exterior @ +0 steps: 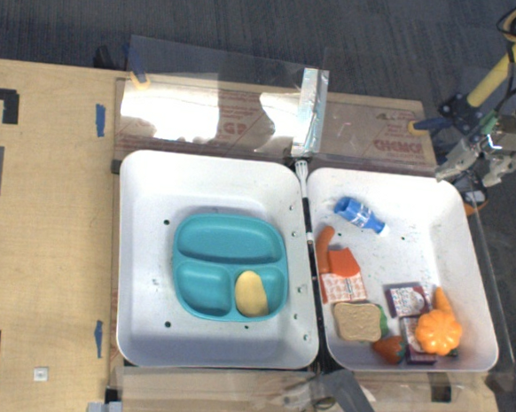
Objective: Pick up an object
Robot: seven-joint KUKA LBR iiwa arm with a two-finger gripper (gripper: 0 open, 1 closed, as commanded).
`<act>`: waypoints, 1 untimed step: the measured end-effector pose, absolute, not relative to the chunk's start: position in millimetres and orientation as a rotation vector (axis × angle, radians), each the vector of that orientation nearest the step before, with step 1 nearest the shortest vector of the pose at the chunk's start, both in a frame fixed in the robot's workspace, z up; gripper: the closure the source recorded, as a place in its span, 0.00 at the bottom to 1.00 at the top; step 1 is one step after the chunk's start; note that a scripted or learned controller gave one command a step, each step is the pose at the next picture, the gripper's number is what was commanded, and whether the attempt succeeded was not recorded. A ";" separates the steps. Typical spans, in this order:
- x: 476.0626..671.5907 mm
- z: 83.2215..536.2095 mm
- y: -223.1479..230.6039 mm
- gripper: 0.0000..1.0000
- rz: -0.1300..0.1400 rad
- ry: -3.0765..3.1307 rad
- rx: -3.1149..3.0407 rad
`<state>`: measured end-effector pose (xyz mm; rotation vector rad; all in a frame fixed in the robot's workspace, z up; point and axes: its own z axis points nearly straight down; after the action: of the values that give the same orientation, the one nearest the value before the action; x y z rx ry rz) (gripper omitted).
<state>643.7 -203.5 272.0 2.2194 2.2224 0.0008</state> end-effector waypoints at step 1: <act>652.0 123.8 -167.2 0.00 -0.009 2.203 2.253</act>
<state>652.0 -167.2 123.8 2.2533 2.2026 -0.0089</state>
